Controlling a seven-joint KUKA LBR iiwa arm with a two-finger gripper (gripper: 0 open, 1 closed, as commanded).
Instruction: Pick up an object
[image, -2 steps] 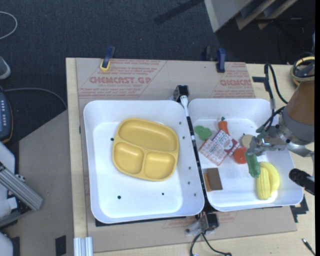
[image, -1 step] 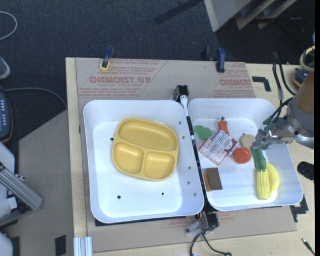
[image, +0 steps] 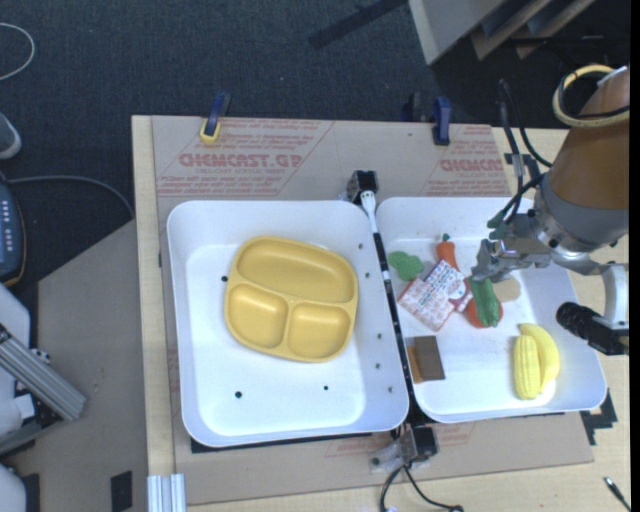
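The right bin (image: 575, 400) holds several small objects. A yellow banana (image: 534, 362) lies at its front right and a brown block (image: 426, 358) at its front left. A red-and-white packet (image: 433, 293) sits in the middle, with a green leaf-like piece (image: 405, 265) and a small carrot (image: 446, 250) behind it. A green and red pepper-like toy (image: 485, 303) lies right of the packet. My gripper (image: 489, 268) hangs just over the far end of that toy, reaching in from the right.
A yellow divided plate (image: 291, 297) lies in the left bin (image: 190, 330). A black divider with a clamp (image: 362, 186) runs between the bins. Cables (image: 515, 150) trail behind the arm at the right bin's back.
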